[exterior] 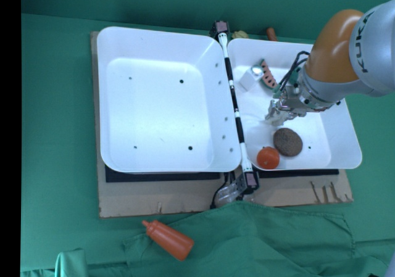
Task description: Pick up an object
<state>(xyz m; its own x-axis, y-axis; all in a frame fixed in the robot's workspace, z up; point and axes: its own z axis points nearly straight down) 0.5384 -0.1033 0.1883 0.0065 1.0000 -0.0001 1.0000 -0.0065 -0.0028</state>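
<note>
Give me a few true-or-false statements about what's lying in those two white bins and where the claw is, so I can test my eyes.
1. The claw is over the right bin. True.
2. The orange ball lies in the left bin. False: it lies in the right bin, near its front edge.
3. A brown round object sits beside the orange ball. True.
4. The watermelon slice toy lies outside both bins. False: it is in the right bin, near the back.
5. An orange bottle lies on the green cloth, outside the bins. True.

Grey arm with orange band enters from 3 o'clock, wrist angled down toward 8 o'clock, gripper (276,113) held low.
</note>
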